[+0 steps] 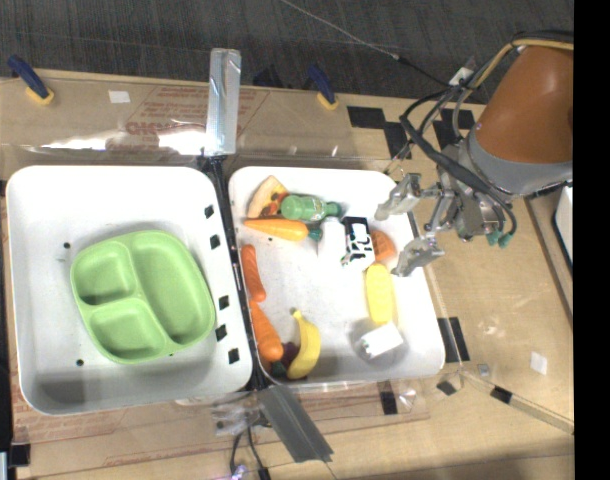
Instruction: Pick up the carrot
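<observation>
Gripper: my gripper hangs over the right rim of the right bin, its two fingers spread apart with nothing between them.
Arm: I see the orange band above the wrist at the upper right, with black cables looping off it.
Carrot: the carrot lies on its side in the upper part of the right bin, tip pointing right, well apart from my gripper.
Neighbours above: a pizza slice and a green bottle sit just above the carrot, the bottle touching it or nearly so.
Left wall of right bin: I count two long orange-red pieces, one below the other, running along that wall; I cannot tell what they are.
Bottom of right bin: a banana, a white block, and a yellow corn-like piece above the block.
Middle: a black-and-white item beside an orange-red piece.
Left bin: the left bin holds a green divided plate.
</observation>
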Robot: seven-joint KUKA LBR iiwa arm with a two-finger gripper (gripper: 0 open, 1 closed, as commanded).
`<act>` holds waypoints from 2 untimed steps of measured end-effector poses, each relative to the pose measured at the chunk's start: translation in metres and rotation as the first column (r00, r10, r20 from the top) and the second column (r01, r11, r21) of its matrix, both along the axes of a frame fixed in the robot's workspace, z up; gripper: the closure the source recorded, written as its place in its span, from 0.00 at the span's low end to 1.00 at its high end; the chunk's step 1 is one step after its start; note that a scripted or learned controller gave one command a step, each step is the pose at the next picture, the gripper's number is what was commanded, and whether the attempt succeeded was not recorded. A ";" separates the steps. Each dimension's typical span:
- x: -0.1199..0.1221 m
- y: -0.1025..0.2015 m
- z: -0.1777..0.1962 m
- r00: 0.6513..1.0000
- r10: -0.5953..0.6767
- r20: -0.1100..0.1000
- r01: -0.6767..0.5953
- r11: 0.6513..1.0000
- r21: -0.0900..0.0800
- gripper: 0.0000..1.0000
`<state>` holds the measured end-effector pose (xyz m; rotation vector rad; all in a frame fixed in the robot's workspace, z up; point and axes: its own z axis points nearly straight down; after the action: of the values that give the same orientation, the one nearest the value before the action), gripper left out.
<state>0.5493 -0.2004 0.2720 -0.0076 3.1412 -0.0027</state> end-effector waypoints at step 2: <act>0.039 -0.006 -0.008 0.970 -0.243 0.005 0.243 0.970 0.001 0.00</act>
<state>0.5883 -0.2064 0.2644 0.3757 3.1138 -0.0019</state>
